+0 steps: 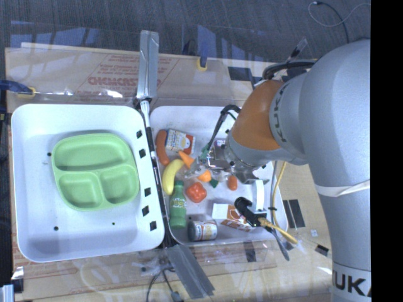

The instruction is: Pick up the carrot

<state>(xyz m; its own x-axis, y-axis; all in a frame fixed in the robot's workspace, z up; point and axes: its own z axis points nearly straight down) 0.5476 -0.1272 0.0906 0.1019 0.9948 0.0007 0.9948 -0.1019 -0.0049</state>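
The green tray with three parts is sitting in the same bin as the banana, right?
No. In the camera view the green tray sits in the left bin. The banana lies in the right bin, among the other food items.

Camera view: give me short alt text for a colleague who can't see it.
A grey KUKA arm's gripper hangs over the right bin, among toy food including a banana, a green bottle and a can. The left bin holds a green divided plate.
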